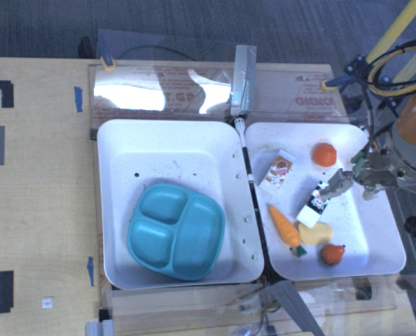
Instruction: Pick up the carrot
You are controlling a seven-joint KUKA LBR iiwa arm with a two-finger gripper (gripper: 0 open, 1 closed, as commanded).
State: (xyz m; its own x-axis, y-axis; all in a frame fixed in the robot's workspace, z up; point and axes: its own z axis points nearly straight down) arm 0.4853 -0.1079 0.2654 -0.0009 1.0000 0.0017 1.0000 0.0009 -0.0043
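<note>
My gripper [332,185] sits over the right bin [383,257], reaching in from its right edge; whether it is released or clenched, I cannot tell. The carrot [285,226] lies in the same bin near its left wall, tilted, green end lowermost, apart from my gripper. Just beside the carrot: a pale yellow item [316,233] and a small white block [310,214]. A blue divided plate [176,231] occupies the left bin [124,145].

Pale wooden bench [33,208]; two white bins [117,187] side by side.
</note>
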